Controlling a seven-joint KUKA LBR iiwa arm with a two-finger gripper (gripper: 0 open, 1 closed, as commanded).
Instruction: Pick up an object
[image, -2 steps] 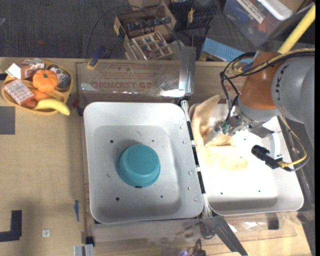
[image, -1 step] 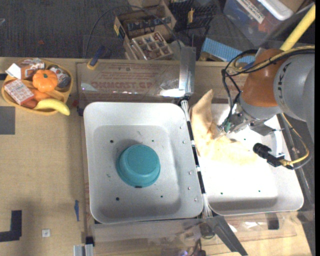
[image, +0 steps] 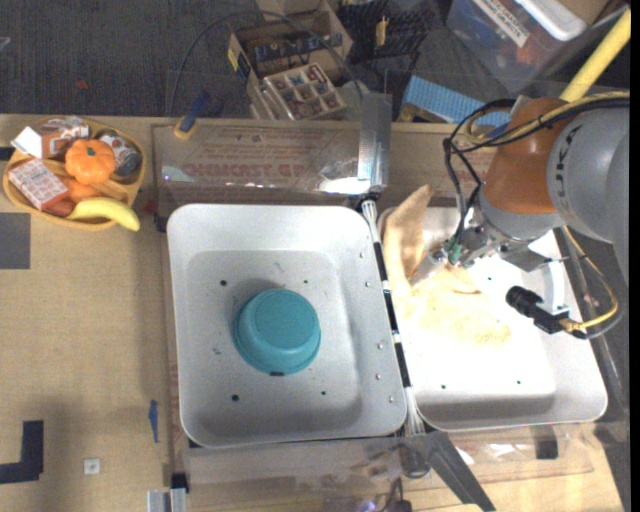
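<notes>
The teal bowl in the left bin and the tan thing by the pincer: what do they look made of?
The teal bowl, lying upside down, looks like moulded plastic: even colour, smooth matte skin, soft sheen on its rim. The tan thing looks like cloth or thin paper, limp and folded against the right bin wall; blur leaves that open. The pincer sits beside it.

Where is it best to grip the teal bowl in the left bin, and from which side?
The teal bowl appears to lie upside down, so no open rim shows. Probably best to come from straight above and close the claw across its round outer wall, low near the bin floor.
</notes>
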